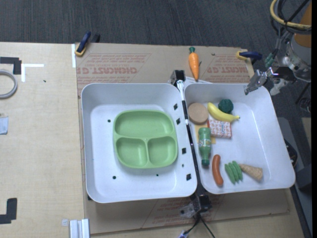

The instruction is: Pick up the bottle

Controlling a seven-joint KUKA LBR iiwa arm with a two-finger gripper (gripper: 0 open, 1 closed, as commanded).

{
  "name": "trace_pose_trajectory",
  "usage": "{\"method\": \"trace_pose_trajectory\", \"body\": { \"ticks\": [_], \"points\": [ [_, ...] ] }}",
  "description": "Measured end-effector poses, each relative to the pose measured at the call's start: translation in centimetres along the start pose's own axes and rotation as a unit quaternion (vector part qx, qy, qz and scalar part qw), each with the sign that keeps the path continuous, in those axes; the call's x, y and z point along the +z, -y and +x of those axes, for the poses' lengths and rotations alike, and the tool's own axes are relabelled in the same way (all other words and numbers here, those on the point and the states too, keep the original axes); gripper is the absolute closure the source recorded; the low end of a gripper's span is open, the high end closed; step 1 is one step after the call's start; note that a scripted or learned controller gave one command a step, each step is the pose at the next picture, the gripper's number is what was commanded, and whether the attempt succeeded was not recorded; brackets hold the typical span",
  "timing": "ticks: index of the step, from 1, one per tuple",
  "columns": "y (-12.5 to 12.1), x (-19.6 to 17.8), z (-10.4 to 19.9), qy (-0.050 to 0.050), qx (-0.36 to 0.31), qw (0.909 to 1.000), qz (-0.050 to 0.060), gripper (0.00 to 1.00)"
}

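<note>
Plainly, the green bottle (204, 146) lay on its side against the right bin's (277, 133) left wall, below the round cookie (198, 113). It looked light, stiff and slick; mid-body seemed the best hold. The gripper (257, 82) hovered over that bin's far corner, its opening impossible to judge.

Bright, even overhead light, soft shadows, slightly blurred, perhaps from compression.

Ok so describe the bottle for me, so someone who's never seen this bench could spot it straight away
Look in the right-hand white bin, along its left wall beside the divider between the two bins. The bottle lies there flat, lengthwise, just below the round tan bun and above the red sausage. It is the only green, clear-looking cylinder with a label; its neighbours are solid toy foods.
</note>
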State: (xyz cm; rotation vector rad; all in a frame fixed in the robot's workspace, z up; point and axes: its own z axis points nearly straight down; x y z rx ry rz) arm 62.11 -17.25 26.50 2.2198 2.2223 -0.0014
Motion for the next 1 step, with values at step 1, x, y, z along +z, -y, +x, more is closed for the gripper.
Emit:
{"method": "trace_pose_trajectory", "body": {
  "ticks": [1],
  "points": [
    [-0.05, -0.96, -0.03, 0.001, -0.001, 1.0000, -0.001, 1.00]
  ]
}}
